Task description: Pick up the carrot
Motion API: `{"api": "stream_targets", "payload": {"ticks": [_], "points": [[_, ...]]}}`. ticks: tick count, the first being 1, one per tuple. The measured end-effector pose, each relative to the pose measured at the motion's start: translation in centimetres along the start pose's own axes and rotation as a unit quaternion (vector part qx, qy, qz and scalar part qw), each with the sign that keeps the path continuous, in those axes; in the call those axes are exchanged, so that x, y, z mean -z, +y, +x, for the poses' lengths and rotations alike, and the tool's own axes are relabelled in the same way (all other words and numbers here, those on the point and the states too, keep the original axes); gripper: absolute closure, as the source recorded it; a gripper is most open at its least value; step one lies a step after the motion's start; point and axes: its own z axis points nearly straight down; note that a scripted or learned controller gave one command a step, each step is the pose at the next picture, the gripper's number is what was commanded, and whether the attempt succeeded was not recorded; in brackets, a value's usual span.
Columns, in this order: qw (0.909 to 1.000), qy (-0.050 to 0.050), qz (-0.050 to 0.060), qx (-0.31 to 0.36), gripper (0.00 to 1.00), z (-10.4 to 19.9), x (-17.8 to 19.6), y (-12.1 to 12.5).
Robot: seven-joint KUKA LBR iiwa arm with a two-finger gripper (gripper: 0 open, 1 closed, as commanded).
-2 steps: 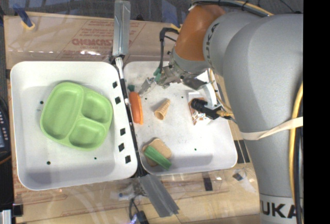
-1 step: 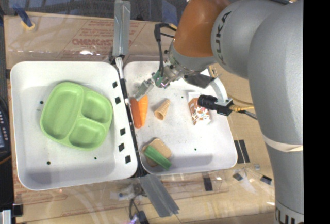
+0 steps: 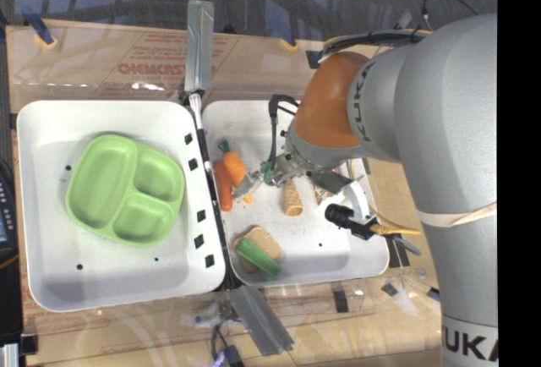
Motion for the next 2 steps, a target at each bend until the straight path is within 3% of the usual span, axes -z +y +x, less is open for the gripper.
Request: {"api": "stream_targets", "payload": {"ticks": [1, 2], "points": [[1.0, 0.002, 0.002, 0.001, 1.0, 0.0, 0.7, 0.0], [0.9724, 0.002, 0.0, -0.233, 1.0, 8.4, 9.5, 2.4]]}}
